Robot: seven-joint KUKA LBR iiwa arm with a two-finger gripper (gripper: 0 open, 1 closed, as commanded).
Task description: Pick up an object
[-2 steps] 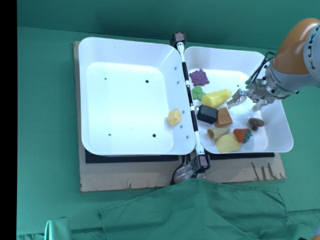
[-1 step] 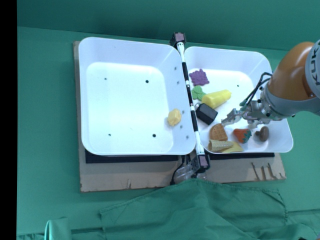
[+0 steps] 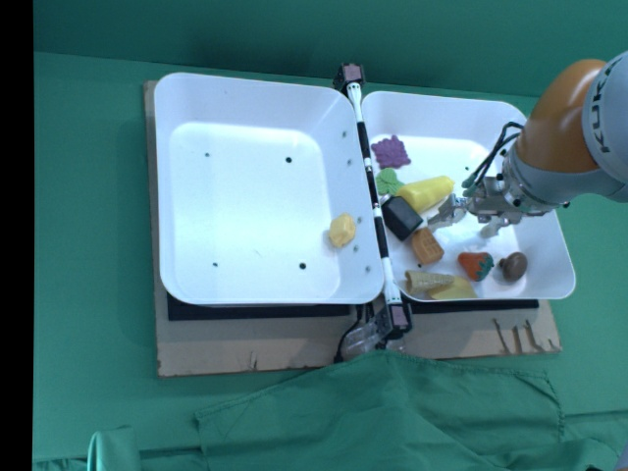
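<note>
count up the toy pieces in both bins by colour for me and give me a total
Yellow: 3, the yellow piece in the left bin, the corn-like piece, the wedge
Purple: 1
Green: 1
Black: 1
Orange: 1
Tan: 1
Red: 1
Brown: 1
Total: 10

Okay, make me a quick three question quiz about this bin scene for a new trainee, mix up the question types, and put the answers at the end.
1. True or false: the left bin holds a small yellow piece near its right wall.
2. Multiple choice: the gripper is over which bin? A. the left bin B. the right bin C. neither, it is over the green cloth
3. Fill in: the purple grape cluster lies toward the ___ edge of the right bin, by the divider between the bins.

Key
1. True
2. B
3. far
</note>
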